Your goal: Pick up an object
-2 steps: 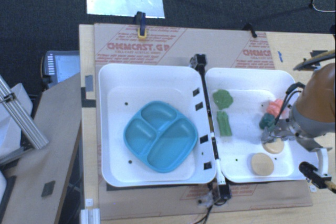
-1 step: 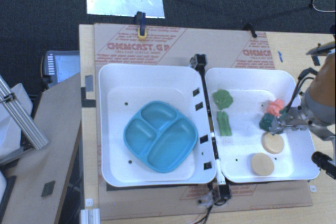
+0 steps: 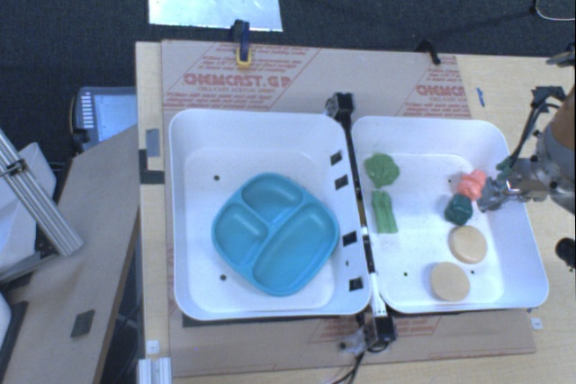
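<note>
**Gripper low at the right bin's right edge, beside the teal and orange pieces**

You had the arm [image 3: 553,153] coming in from the right edge of the frame, at mid-height, with only its wrist end showing. It leaned left and down over the right wall of the right bin [image 3: 517,279]. The gripper [image 3: 493,193] sat at the tip, pointing left toward the bin's inside. You could not tell from this view whether it was apart or together; the metal tip was too small and blurred, and nothing showed plainly between its parts.

Just left of the tip lay an orange piece [image 3: 471,184], and right below that a teal piece [image 3: 458,209], the two touching or nearly so. The tip was just beside both; contact could not be judged.

Lower in the same bin lay two tan discs [image 3: 468,244], one below the other. Near the bin's left wall sat a green lump [image 3: 382,168] with a green bar [image 3: 384,213] under it.

The left bin [image 3: 193,283] held a blue tray [image 3: 274,232] with three compartments, lying at a slant.
</note>
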`<control>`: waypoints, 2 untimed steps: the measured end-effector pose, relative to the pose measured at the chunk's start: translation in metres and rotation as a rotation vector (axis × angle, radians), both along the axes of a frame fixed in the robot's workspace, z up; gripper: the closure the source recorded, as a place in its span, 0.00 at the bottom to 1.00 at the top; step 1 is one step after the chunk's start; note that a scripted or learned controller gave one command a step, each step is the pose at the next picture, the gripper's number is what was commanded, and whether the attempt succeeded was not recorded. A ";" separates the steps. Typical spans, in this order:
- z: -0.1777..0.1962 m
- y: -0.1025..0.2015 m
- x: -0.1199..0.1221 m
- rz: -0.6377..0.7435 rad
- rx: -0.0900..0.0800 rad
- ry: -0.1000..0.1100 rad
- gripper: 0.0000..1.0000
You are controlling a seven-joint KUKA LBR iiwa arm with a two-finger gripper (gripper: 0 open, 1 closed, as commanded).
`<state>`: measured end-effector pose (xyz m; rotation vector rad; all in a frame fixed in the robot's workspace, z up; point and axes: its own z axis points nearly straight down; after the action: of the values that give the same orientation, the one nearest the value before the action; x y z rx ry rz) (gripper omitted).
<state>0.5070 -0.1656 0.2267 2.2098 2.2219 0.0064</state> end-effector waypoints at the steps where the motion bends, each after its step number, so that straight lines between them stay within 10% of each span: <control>1: 0.007 0.000 0.001 -0.001 0.002 0.005 1.00; 2: -0.003 0.056 0.015 0.004 0.004 0.006 1.00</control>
<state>0.5217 -0.1094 0.2232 2.2100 2.2321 0.0043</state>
